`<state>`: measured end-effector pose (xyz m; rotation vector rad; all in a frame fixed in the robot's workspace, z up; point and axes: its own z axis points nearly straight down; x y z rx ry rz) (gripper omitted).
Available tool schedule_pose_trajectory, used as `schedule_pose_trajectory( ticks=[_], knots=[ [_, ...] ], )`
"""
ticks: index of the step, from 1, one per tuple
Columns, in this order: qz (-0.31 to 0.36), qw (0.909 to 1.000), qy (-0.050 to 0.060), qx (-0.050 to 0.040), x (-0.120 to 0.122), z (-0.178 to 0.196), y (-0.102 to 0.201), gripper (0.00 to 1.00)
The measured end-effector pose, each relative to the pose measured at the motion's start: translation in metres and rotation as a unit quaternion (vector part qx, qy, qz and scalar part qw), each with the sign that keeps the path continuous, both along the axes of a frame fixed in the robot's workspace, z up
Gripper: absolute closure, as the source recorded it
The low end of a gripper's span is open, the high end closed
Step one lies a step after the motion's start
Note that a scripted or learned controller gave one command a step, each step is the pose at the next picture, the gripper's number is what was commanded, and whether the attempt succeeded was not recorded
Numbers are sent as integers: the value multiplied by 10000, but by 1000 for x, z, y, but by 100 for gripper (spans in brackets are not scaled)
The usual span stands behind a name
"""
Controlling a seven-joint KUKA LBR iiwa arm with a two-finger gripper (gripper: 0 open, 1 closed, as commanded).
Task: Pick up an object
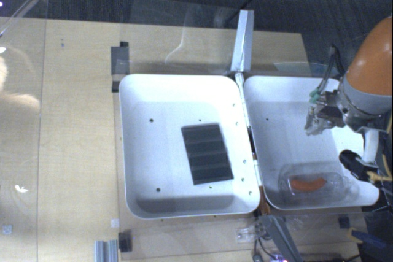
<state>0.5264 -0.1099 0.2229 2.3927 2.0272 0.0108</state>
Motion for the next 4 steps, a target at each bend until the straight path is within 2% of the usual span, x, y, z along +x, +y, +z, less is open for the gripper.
schedule_pose_trajectory(
  ticks=[1,2,3,4],
  knots=[
    [-555,9985,21,0,23,8,-19,100],
    [-556,9984,20,1,23,8,-19,0],
    [483,9988,21,-1,-34,-130,11,0],
    [432,9991,-33,-9,42,-133,27,0]
  ],
)
